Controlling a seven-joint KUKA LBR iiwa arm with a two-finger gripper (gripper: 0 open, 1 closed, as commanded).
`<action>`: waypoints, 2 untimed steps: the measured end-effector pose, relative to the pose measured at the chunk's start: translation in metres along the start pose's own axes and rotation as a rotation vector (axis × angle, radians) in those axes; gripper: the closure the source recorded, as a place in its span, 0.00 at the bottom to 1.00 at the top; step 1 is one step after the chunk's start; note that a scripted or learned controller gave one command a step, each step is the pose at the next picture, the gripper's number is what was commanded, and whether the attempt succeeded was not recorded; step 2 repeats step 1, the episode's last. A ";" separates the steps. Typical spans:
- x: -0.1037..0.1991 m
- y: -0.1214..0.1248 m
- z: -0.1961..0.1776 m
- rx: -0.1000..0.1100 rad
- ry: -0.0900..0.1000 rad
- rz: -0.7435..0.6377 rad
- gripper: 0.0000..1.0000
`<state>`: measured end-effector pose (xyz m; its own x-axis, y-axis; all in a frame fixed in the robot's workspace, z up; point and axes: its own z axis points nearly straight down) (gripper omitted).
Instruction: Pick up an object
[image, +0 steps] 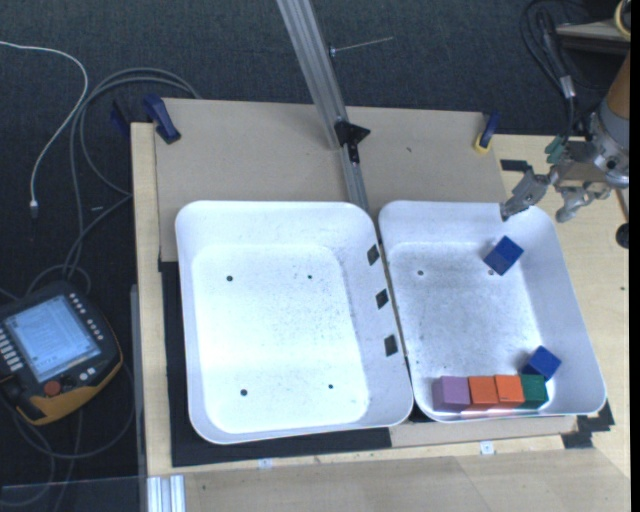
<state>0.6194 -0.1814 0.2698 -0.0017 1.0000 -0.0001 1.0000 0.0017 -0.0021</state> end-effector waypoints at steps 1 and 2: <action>-0.032 0.006 0.175 0.006 0.002 0.002 0.00; -0.032 0.006 0.175 0.006 0.002 0.002 0.00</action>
